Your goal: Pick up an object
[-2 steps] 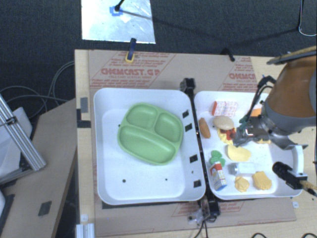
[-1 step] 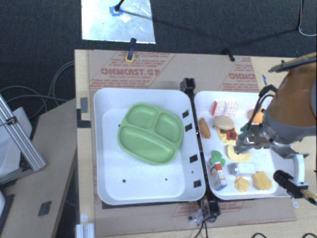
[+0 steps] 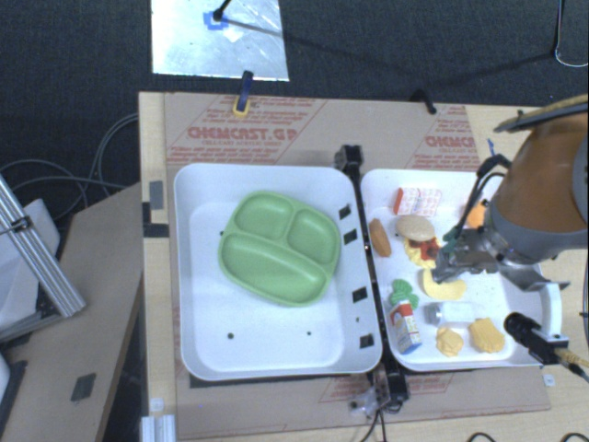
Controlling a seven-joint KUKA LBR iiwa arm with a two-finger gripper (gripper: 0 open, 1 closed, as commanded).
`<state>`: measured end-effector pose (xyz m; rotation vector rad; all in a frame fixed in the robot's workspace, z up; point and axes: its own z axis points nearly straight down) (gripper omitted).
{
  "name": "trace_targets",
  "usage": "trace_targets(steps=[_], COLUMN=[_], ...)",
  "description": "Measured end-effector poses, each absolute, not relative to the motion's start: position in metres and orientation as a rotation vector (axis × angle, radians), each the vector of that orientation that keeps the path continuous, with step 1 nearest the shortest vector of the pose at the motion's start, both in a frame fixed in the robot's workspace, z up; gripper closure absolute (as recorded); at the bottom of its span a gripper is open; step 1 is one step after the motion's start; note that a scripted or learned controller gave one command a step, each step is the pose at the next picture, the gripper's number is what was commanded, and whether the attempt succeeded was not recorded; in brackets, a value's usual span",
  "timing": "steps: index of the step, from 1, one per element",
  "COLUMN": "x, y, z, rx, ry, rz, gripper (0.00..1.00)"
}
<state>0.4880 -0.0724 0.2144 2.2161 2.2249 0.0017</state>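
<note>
Toy foods (image 3: 433, 284) crowd right bin (image 3: 382, 247) | pincer (image 3: 448, 270) low among them, grip unclear

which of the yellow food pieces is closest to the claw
The pale yellow flat slice, directly beneath the claw. The two yellow chunks sit nearer the bin's front edge.

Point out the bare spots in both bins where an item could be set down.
Left bin: bare floor in front of the green divided plate, and along its left wall. Right bin: crowded with toy food; the hot dog, burger and bottle leave little gaps. The gripper hovers over the middle.
</note>
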Motion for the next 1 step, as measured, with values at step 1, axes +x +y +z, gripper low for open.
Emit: trace_targets(steps=[1], x=[0.4831], y=[-0.0748], z=[0.2324], rx=[2.216], ry=[2.224], rz=[0.003], gripper=[1.0])
